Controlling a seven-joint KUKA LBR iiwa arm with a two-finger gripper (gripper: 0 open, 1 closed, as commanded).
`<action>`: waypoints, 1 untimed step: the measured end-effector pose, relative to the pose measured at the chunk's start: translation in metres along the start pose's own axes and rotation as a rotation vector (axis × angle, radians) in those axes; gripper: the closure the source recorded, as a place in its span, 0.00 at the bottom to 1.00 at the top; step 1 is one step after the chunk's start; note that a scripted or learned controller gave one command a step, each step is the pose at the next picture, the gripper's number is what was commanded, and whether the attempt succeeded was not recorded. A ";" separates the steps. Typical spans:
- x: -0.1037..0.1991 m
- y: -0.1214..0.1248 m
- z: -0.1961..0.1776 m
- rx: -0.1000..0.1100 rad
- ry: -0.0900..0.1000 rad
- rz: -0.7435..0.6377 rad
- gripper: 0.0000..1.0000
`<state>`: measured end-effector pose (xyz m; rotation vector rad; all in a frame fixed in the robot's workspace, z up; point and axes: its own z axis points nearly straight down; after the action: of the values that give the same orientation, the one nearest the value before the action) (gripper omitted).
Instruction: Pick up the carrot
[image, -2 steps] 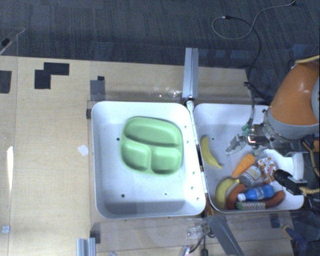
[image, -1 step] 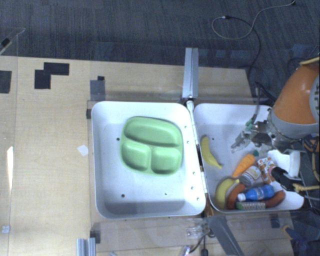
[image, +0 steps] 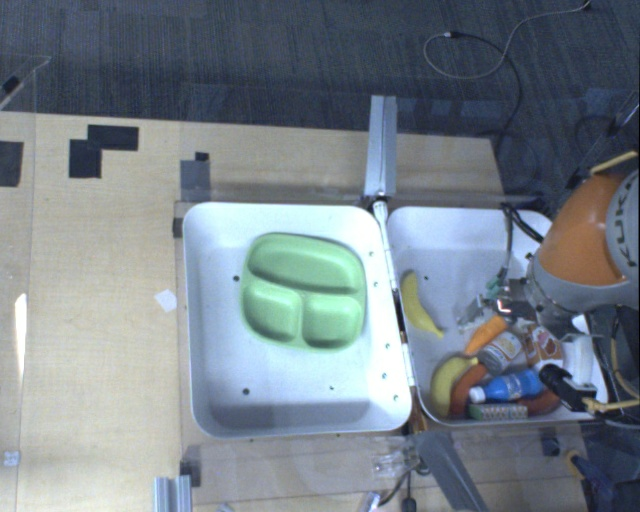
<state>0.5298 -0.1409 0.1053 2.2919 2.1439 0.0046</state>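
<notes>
Carrot (image: 487, 331): right bin (image: 450, 230), five o'clock region, wedged among a jar (image: 500, 351), bottle (image: 508, 387) and banana (image: 420, 305). Likely light, stiff, smooth plastic; best gripped across its mid-body. My pincer (image: 512, 298): just beside its one o'clock end; opening, cannot tell.

I see a pale wooden bench (image: 90, 330) carrying two white bins. The left bin (image: 205, 330) touches the right bin (image: 440, 240); black marks (image: 100, 150) lie beyond the left bin.
</notes>
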 end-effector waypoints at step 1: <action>0.002 -0.004 0.016 -0.008 -0.002 -0.114 0.00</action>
<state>0.5258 -0.1385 0.0898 2.1614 2.2653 0.0114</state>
